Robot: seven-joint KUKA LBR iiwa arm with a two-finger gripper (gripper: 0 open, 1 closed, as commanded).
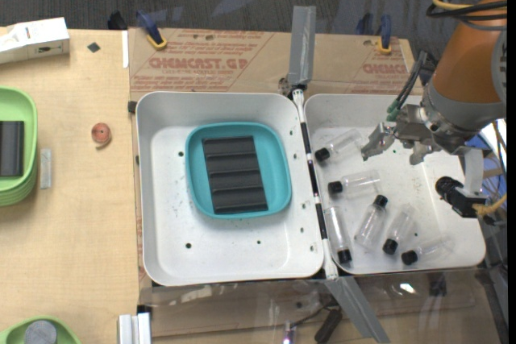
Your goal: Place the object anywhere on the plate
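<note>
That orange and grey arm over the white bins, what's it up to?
The arm's gripper hangs over the right bin, where several clear vials with black caps lie scattered. Nothing can be seen between its fingers. Its job is to put one on the teal plate in the left bin. That plate has a dark ribbed block on it and no vial yet.

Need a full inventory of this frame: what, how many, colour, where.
plate: 1, teal, in left bin
slab: 1, black, ribbed, on plate
vials: about seven, clear with black caps, scattered in right bin
bins: 2, white, side by side
cardboard: 1, brown, behind bins
clamps: 2, blue and yellow, on cardboard
tray: 1, green, far left
disc: 1, reddish, on bench
arm: 1, grey and orange, right
hand: 1, above right bin, nothing seen in it
</note>
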